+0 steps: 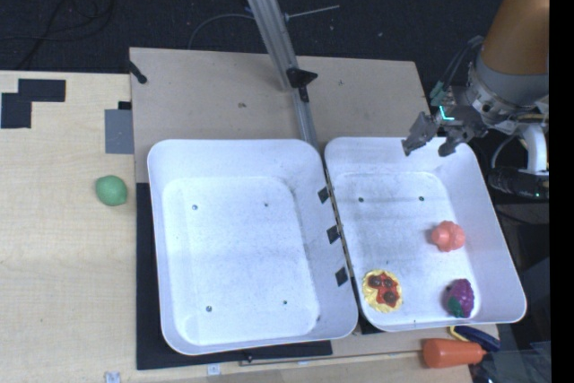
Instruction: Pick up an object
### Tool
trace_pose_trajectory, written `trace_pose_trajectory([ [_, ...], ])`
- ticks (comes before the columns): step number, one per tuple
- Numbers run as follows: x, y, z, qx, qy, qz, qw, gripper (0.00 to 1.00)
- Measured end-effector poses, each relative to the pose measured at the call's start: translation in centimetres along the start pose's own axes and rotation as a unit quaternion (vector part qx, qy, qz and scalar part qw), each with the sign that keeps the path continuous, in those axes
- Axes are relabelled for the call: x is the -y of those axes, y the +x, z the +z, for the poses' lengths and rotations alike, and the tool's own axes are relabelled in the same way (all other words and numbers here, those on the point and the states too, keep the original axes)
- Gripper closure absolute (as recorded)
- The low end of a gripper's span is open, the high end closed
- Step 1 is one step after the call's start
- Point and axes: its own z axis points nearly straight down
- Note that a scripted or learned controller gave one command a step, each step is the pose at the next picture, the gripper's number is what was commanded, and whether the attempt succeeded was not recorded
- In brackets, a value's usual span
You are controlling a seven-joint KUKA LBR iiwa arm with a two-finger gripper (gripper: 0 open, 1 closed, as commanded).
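Note:
My gripper (432, 142) hovers over the far right corner of the right bin (408, 193), its two dark fingers spread apart with nothing between them. Inside that bin lie a pink round object (447, 236) near the right wall, a purple grape-like piece (460, 297) at the near right corner, and a yellow piece with red topping (383, 290) near the front left. All three lie well below the gripper, toward the near side.
The left bin (238, 238) sits beside the right one. A green ball (111, 190) rests on the wooden bench at far left. An orange carrot-like item (451, 352) lies outside the right bin's front edge. A metal rail (273, 22) slants up behind the bins.

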Motion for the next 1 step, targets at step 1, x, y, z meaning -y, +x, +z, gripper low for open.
trace_pose_trajectory([
  [1, 0.00, 0.00, 0.00, 0.000, 0.000, 0.000, 1.0000, 0.00],
])
